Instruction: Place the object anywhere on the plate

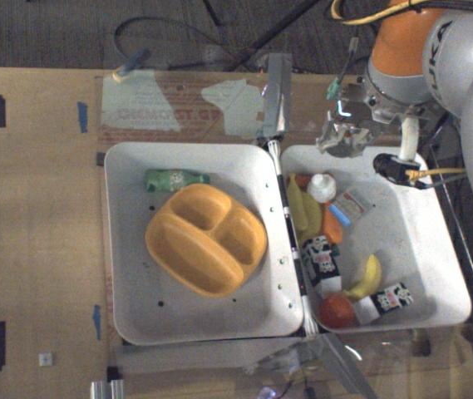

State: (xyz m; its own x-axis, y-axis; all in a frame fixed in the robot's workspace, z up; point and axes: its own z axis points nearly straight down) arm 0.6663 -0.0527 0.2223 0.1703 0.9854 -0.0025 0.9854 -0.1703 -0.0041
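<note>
A yellow-orange divided plate point(207, 239) lies in the middle of the left bin point(121, 248), with nothing on it. A green bottle point(176, 179) lies on its side just behind the plate. The right bin point(436, 248) holds several small items along its left side: a yellow banana point(302, 207), a white-capped bottle point(322, 188), an orange piece point(332, 224), a black-and-white carton point(322, 261), a second banana point(367, 278), a red fruit point(337, 310) and another carton point(391, 298). My gripper point(342, 140) hangs over the back left edge of the right bin, above these items.
A metal divider rail point(276, 106) runs between the two bins toward the back. The grey arm with its orange band point(423, 23) fills the upper right, with yellow cables. The bare wooden bench point(36, 223) lies left of the bins.
</note>
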